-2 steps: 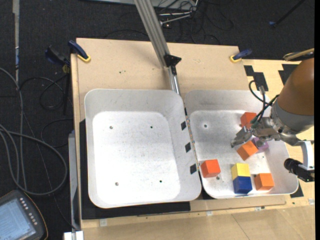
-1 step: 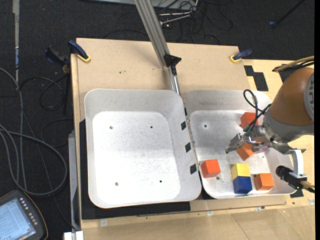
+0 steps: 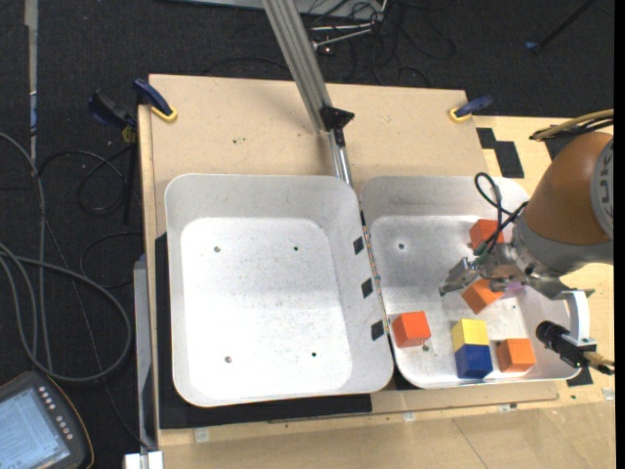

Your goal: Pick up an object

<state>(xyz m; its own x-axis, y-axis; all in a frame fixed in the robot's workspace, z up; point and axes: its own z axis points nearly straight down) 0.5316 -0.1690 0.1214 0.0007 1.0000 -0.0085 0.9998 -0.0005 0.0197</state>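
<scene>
Overhead: a slanted look down on a tan bench holding two shallow white bins side by side.
Landmark: the right bin (image 3: 430, 225); every place below is given from it.
Left bin (image 3: 186, 262): touching the right bin's left wall.
Arm (image 3: 571, 203): grey with an orange band, reaching over the right bin's right rim toward its middle.
Gripper (image 3: 467, 283): low over the middle of the right bin; whether it is closed on anything cannot be told, as the wrist hides that part.
Nearest object: an orange block (image 3: 478, 294), tilted, touching or just under the gripper tip, near the bin's centre.
Second orange block (image 3: 483, 233): just behind the gripper, toward the bin's far wall, partly hidden by cable.
Front row: an orange cube (image 3: 411, 327) near the bin's front left; a yellow cube (image 3: 470, 334) atop or against a blue cube (image 3: 474, 361); another orange cube (image 3: 515, 355) at the front right.
Key relation: the tilted orange block lies directly at the gripper tip, so the coming move probably needs little sideways travel.
Long axis: cannot tell; the block looks roughly cubic.
Risk: a tilted block may slip.
</scene>
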